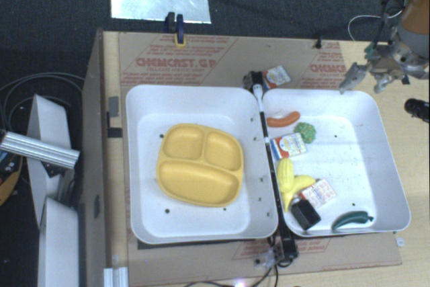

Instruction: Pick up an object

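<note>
Arm enters at upper right edge of the view; wrist section pale grey, partly cut off by the frame. Gripper [368, 76] hangs below the wrist, angled down and toward the left. Two pale fingers [351, 79] visible, splayed apart with a clear gap between; nothing sits between the jaws. A cable loops just beside the wrist housing.

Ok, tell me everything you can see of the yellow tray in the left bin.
The yellow tray is a divided plate of what looks like smooth moulded plastic, with rounded corners. It has three compartments: two smaller ones along its far side and one long one along its near side. It lies flat, slightly rotated, near the middle of the left bin, resting on the bin's floor. Its compartments hold nothing, and nothing else touches it.
</note>
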### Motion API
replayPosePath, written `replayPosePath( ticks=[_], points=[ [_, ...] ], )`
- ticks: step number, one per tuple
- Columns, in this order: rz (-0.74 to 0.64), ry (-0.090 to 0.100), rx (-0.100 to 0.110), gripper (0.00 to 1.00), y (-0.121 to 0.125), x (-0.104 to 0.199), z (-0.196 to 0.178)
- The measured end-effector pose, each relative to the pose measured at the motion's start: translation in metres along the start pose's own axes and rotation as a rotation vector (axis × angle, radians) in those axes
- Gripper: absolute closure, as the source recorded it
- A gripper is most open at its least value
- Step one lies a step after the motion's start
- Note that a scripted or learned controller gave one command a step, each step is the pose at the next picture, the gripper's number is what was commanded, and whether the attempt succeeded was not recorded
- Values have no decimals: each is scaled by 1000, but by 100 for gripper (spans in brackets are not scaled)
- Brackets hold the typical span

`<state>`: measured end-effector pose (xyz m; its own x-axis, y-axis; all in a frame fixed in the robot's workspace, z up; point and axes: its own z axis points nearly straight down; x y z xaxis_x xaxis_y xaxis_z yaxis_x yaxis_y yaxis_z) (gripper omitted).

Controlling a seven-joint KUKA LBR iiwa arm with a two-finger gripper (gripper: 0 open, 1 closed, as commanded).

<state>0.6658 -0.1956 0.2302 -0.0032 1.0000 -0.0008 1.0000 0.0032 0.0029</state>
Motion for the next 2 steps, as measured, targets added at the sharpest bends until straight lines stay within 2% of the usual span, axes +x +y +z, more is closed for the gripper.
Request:
replayPosePath(
  ticks=[1,2],
  points=[
    [1,1,3,0,-89,59,40],
    [-1,1,3,0,-32,104,102]
  ],
)
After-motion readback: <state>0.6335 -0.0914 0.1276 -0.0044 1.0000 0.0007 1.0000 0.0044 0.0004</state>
